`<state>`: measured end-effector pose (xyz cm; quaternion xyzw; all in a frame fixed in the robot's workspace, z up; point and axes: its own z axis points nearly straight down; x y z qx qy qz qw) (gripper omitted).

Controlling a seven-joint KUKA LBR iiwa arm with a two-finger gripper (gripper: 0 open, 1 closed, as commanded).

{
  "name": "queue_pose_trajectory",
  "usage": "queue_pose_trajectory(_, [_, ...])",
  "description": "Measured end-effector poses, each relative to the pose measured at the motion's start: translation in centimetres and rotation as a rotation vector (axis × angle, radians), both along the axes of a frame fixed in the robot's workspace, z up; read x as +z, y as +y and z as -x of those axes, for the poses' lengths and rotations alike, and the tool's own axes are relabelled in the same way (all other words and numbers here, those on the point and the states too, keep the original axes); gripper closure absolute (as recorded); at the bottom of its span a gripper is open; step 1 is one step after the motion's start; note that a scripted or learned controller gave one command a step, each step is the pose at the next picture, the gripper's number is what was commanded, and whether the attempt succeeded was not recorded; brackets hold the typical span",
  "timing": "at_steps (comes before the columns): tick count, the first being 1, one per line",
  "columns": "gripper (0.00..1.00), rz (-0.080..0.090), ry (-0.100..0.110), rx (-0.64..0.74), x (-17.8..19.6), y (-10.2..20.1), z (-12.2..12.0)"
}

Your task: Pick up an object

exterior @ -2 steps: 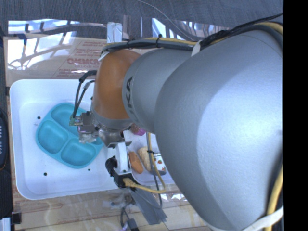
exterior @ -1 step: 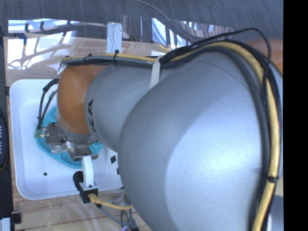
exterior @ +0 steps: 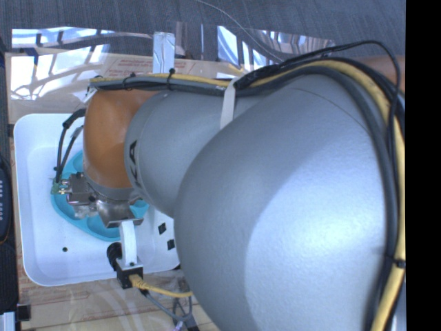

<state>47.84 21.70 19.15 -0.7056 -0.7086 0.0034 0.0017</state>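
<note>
The big grey robot arm (exterior: 289, 205) with its orange band (exterior: 107, 140) reaches over the shallow white plastic bin (exterior: 34, 185) on the wooden bench (exterior: 76, 305). The gripper (exterior: 86, 198) hangs low in the middle of the bin, and I cannot tell how it is set. Right under it lies a flat light-blue round thing (exterior: 103, 227), partly hidden by the wrist. The bin's left side and its near left corner have bare white floor. The arm covers the bin's right side.
</note>
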Motion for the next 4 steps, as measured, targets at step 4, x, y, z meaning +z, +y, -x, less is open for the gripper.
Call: queue_pose_trajectory(4, [1.00,-0.006,0.002,0.887,-2.9,-0.7,0.4])
